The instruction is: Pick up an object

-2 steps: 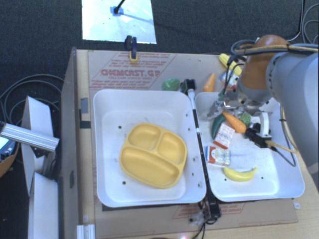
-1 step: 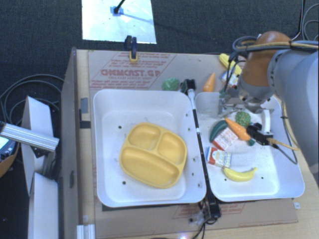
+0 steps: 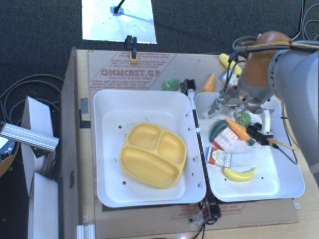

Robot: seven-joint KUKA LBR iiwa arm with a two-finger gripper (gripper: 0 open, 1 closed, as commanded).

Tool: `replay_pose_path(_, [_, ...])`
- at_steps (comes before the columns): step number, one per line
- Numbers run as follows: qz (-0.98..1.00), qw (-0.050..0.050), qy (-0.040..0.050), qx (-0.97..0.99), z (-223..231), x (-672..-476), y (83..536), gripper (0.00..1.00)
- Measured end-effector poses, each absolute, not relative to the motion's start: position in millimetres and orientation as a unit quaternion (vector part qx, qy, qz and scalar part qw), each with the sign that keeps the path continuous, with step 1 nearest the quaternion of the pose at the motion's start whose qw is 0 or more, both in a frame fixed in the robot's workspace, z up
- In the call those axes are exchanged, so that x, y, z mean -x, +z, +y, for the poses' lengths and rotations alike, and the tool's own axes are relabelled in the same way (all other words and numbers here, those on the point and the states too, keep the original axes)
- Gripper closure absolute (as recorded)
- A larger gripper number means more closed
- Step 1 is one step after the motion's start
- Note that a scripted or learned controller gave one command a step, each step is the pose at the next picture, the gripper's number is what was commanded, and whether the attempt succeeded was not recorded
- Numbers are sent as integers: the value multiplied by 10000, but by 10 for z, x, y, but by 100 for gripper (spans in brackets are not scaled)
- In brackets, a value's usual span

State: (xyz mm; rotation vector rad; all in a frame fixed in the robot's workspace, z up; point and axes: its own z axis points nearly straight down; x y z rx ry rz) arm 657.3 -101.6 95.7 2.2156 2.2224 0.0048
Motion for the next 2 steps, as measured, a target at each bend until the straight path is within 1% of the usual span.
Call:
replay_pose_path(1, [7073,-3,-7,-7069,-1026,-6226,837,0])
replay_pose_path(2, [7079,22,19,-7063,-1021,-6256,960,100])
